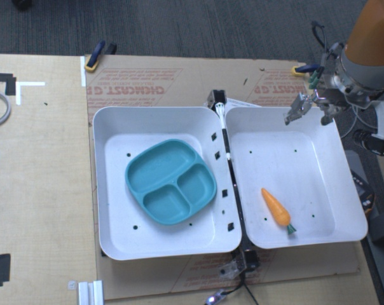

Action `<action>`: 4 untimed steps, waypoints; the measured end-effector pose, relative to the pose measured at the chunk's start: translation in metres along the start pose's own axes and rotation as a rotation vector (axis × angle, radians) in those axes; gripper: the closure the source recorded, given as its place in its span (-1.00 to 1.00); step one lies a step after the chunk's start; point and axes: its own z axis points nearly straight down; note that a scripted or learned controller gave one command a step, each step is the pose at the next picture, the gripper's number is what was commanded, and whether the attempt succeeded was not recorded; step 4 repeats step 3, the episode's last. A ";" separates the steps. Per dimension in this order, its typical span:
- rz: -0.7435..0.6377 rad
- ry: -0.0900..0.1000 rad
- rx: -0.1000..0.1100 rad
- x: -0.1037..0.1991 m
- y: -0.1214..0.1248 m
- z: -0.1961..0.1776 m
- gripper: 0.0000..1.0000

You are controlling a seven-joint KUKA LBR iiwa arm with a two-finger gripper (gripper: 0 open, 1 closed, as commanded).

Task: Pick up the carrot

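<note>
Well apart: carrot in rt bin; gripper fingers spread, holding nothing.

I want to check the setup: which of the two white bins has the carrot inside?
The right bin, the one under the gripper. The carrot lies on its floor near the front. The left bin holds a blue divided plate instead.

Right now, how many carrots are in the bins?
1. The carrot lies in the right bin, toward its near side, leafy end pointing to the front edge. The left bin holds a blue tray, no carrot.
</note>
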 end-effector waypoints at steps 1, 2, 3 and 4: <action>0.002 0.001 0.001 -0.003 -0.063 0.102 -1.00; 0.003 0.001 0.001 0.012 -0.103 0.173 -1.00; 0.005 0.001 0.001 0.011 -0.103 0.163 1.00; 0.005 0.001 0.001 0.011 -0.103 0.163 1.00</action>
